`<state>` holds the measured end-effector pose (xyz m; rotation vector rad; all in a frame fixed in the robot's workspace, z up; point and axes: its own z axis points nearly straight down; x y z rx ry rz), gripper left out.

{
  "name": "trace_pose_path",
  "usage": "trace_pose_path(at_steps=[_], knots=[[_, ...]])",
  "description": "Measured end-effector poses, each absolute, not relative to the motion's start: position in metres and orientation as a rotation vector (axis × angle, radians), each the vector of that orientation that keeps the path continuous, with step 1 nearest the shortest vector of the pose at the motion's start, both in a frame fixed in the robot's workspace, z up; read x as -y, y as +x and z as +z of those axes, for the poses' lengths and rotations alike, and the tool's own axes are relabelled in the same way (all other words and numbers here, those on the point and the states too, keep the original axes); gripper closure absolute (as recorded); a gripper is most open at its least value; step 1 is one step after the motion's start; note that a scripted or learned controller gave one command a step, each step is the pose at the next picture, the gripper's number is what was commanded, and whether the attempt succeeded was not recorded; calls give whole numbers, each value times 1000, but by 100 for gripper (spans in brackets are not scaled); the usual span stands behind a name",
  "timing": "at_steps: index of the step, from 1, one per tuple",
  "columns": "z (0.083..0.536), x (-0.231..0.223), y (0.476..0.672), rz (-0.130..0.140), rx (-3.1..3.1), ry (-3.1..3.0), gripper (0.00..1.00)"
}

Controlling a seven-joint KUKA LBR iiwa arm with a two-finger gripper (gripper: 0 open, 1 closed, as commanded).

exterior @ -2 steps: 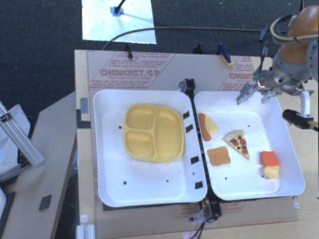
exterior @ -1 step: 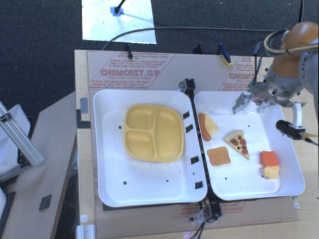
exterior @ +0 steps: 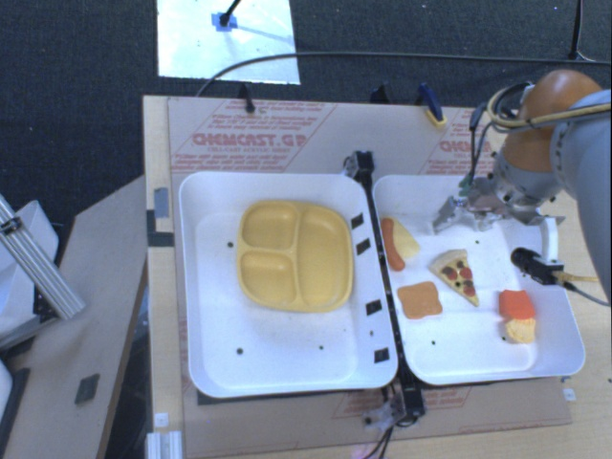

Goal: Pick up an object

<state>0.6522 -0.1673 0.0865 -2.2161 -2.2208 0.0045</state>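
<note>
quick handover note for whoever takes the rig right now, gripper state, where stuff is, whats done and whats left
Gripper: open, holding nothing, low over the upper part of the right white bin.
In that bin: hot dog in a pale bun at its left edge, triangular pizza slice mid-bin, flat orange-brown patty below the hot dog, red and yellow block-shaped toy food at the right.
Left white bin: yellow divided plastic plate.
Done: nothing picked.
Left: grasp and lift one object; the pizza slice and hot dog look nearest.
</note>
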Motion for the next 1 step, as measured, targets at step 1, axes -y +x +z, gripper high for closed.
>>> trace_pose_path(at_steps=[1], knots=[[98,168,654,1,2224,-2217,100]])
